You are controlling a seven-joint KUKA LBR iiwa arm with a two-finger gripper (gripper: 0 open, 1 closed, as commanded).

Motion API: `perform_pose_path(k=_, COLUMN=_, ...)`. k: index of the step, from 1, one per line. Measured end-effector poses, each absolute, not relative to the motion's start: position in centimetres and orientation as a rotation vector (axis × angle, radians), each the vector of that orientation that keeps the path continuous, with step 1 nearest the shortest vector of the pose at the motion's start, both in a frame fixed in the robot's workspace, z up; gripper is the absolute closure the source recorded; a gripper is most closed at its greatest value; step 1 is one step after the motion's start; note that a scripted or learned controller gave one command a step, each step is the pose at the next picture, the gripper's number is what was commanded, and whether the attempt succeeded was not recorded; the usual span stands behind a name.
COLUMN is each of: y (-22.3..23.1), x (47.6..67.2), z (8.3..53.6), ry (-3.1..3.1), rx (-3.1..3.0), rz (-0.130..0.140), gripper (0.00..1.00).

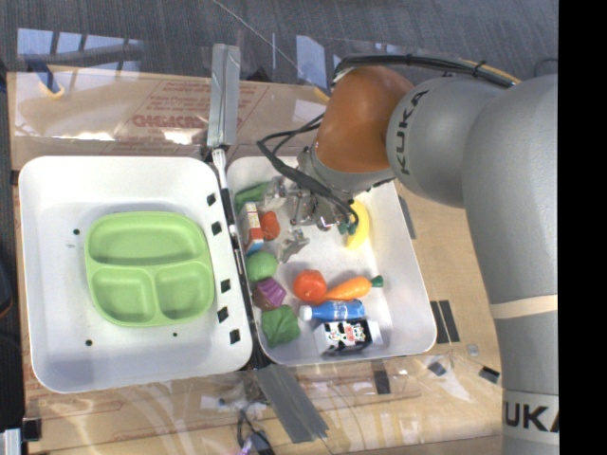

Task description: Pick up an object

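Note:
My gripper (296,238) hangs low in the right bin (410,282), near its upper middle, with the grey arm and orange band above it. Toy foods lie around it: a yellow banana (358,226) to its right, an orange-red piece (269,225) and a green piece (250,194) to its left. Below it lie a red tomato (308,285), an orange carrot (349,287), a blue-capped bottle (334,312) and a black-and-white carton (345,334). A green ball (261,266), a purple piece (270,295) and a green leafy piece (280,324) line the left wall. Nothing shows between the fingers.
The left bin (47,254) bears a green divided tray (149,266). A grey metal bar (223,93) stands between the bins at the back. Cardboard and tape cover the bench around them.

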State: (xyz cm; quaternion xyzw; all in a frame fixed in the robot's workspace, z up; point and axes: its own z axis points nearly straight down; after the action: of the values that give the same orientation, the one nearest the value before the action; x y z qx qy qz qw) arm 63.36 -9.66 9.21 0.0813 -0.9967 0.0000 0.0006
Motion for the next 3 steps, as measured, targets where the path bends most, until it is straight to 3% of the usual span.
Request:
perform_pose_path(k=1, y=-14.3, x=60.5, z=9.2, ry=-3.127, rx=0.294, rz=0.000, gripper=0.00)
perform_pose_path(k=2, y=-12.2, x=65.6, z=9.4, ry=-3.130, rx=0.134, rz=0.006, gripper=0.00)
perform_pose_path(k=3, y=-10.5, x=65.2, z=9.4, ry=-3.111, rx=-0.247, rz=0.020, gripper=0.00)
